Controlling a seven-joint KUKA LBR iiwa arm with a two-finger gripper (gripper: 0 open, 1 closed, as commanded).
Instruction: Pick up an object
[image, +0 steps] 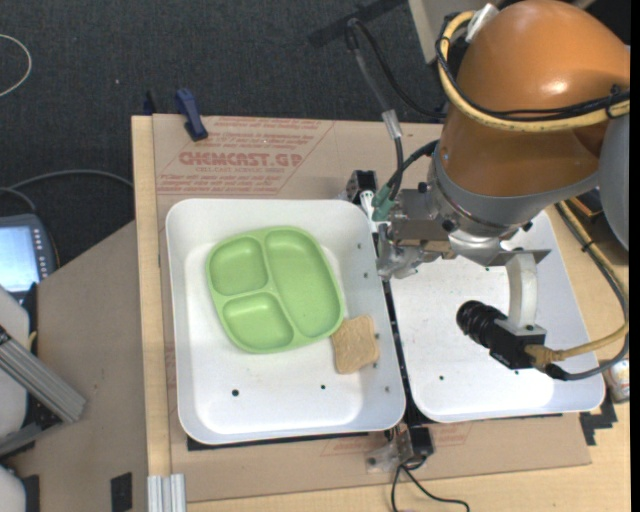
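Observation:
A green divided plate (275, 290) lies in the middle of the left white bin (205, 400). A tan, toast-like square piece (355, 345) rests flat just off the plate's lower right corner, near that bin's right wall. My gripper (392, 260) hangs under the grey and orange arm at the top of the strip between the two bins. It is above and slightly right of the tan piece and beside the plate's right edge. Nothing shows between the gripper's fingers.
The right white bin (450, 385) lies under the arm, with much of its upper part hidden by it. Both bins rest on a cardboard sheet (250, 150) with a blue clamp (190, 113) at its back left. Cables run behind the bins.

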